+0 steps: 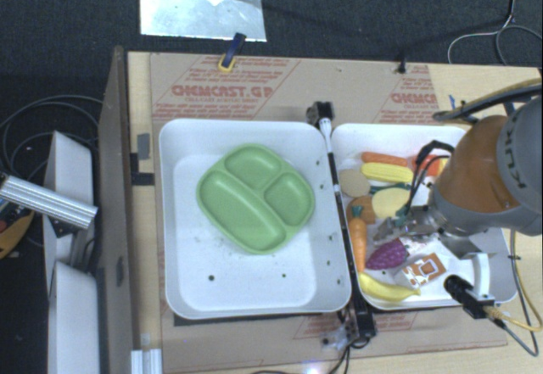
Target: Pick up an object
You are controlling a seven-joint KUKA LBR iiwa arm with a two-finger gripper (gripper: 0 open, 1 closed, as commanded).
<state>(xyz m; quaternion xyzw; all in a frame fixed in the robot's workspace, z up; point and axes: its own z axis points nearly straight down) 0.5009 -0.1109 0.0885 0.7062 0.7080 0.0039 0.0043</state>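
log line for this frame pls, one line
arm: over right bin | gripper: low among toy food, above purple item | grasp: unconfirmed | left bin: green divided plate

Two shallow white bins sit side by side on the bench. The left bin (182,279) holds a green plastic plate with three compartments (255,198). In the right bin (501,283), the grey arm's gripper (405,224) hangs low over a heap of toy food: an orange carrot (359,242), a purple bunch of grapes (387,255), a yellow banana (382,289) at the near edge, and a yellow corn cob (383,171) farther back.
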